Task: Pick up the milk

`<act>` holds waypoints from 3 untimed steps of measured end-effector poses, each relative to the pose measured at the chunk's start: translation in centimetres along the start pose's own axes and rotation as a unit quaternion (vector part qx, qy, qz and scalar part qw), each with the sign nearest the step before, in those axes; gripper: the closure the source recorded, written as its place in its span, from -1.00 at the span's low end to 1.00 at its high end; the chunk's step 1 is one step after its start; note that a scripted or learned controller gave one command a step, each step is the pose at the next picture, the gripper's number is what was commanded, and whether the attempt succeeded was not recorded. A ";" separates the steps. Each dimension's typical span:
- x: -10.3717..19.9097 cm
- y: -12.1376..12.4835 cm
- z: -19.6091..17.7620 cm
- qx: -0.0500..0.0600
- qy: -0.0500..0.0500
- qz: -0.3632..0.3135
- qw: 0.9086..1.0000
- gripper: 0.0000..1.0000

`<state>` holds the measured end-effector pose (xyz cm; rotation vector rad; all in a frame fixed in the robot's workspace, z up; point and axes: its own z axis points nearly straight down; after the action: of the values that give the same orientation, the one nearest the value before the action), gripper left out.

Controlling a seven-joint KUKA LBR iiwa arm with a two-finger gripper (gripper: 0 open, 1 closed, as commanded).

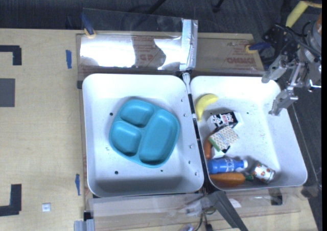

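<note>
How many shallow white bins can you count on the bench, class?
2. The left bin holds a blue divided plate. The right bin sits beside it, with a pile of small items along its left and near sides. None appears hidden.

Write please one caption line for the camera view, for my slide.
Gripper poised over the right bin's far corner, apart from the milk carton; blue tray in the left bin.
</note>
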<state>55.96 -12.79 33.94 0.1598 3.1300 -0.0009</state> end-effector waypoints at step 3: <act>-7.4 -0.9 16.7 -0.001 -0.007 -0.123 0.992 1.00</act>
<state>63.34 -14.48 17.30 -0.2248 3.1127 -0.0009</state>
